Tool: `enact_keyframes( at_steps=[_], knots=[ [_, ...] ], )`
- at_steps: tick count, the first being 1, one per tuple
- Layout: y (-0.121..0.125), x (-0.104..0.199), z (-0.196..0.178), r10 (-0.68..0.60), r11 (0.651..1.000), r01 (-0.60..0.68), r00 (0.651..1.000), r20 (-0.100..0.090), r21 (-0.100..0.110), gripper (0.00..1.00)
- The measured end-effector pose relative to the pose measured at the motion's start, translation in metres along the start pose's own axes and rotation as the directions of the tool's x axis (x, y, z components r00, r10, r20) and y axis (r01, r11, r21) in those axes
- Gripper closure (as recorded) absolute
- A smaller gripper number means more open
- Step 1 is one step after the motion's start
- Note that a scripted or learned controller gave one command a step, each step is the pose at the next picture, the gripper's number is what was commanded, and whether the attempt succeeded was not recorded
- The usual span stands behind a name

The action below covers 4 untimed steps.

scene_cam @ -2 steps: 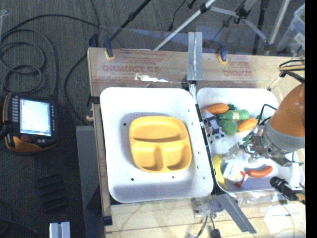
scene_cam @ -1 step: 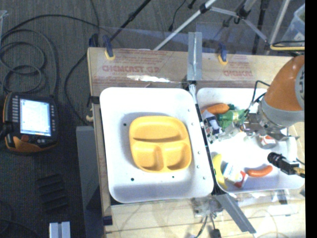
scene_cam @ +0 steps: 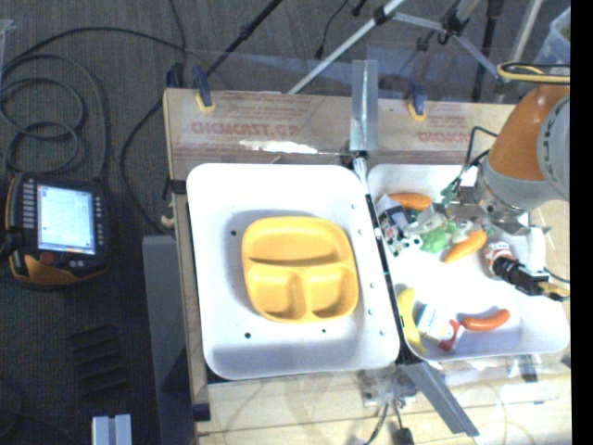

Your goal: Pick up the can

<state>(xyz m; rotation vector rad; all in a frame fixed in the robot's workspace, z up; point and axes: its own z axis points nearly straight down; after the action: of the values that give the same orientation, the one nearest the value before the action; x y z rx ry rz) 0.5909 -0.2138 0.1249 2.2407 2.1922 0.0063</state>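
crowding claw (scene_cam: 451, 219): carrot (scene_cam: 465, 244), green toy (scene_cam: 435, 241), sausage (scene_cam: 484, 319).

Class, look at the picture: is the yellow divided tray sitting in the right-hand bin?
No, the yellow divided tray lies in the left bin, with no other item on it.

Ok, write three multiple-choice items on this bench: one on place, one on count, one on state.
1. Where does the yellow tray lie?
A. left bin
B. right bin
C. floor

2. How many compartments does the tray have?
A. one
B. three
C. six

3. How does the tray sit?
A. flipped over
B. standing on edge
C. flat, open side up

Key: 1 A, it rests in the left bin; 2 B, one long section above two smaller ones; 3 C, its hollows face the camera.
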Motion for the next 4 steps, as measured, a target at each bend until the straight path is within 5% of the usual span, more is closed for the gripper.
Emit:
enact_keyframes(
  at_steps=[1, 2, 4],
  knots=[
    [-0.008, -0.007, -0.036, -0.257, 0.966, 0.257, 0.966, -0.001, 0.009, 0.0],
    [-0.021, -0.011, -0.064, -0.318, 0.948, 0.318, 0.948, -0.001, 0.008, 0.0],
    [-0.021, -0.011, -0.064, -0.318, 0.948, 0.318, 0.948, -0.001, 0.008, 0.0]
  ],
)
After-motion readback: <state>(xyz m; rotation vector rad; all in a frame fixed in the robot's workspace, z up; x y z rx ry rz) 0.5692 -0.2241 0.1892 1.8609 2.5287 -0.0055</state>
